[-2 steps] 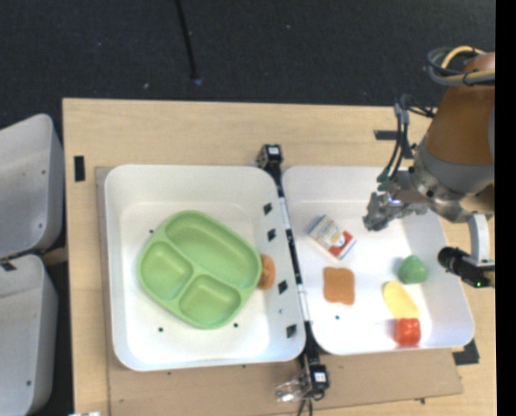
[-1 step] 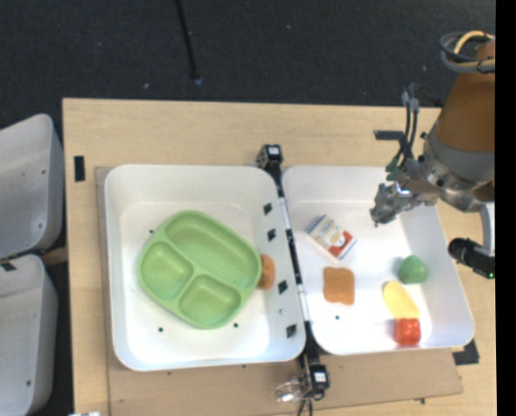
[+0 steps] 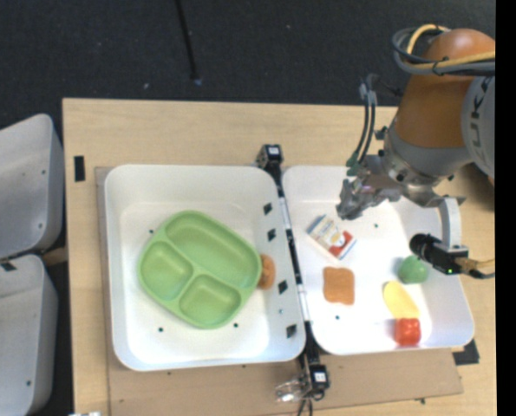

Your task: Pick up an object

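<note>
In the right bin lie a small white carton with red and blue print, an orange-brown toast-like piece, a yellow piece, a red piece and a green round piece. My gripper hangs over the back of this bin, just above and right of the carton. Nothing shows between its fingers. Whether they are open or shut is hidden from this angle.
The left bin holds a green divided plate and a small orange piece at its right wall. A black divider with clips runs between the bins. Grey chairs stand to the left of the bench.
</note>
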You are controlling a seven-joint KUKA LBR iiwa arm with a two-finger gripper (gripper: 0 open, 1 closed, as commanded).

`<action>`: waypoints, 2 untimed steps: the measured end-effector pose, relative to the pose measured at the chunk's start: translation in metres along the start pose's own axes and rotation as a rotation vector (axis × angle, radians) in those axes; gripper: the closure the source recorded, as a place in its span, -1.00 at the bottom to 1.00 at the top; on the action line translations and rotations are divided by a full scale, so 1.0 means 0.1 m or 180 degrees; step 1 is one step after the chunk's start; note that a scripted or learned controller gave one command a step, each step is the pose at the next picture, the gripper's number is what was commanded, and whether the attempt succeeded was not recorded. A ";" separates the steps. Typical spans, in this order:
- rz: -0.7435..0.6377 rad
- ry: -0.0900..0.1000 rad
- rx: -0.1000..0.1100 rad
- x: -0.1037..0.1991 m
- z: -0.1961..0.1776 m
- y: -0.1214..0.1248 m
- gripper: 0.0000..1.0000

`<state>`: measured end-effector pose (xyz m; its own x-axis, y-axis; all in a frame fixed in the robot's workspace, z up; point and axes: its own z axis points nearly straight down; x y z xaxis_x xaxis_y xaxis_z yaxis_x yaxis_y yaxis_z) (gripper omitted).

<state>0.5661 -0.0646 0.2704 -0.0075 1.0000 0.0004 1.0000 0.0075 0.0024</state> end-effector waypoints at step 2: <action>0.0006 -0.0001 0.0004 0.84 0.07 0.06 1.00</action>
<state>0.5713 0.0192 0.2632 -0.0055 1.0000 0.0001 1.0000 0.0055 0.0013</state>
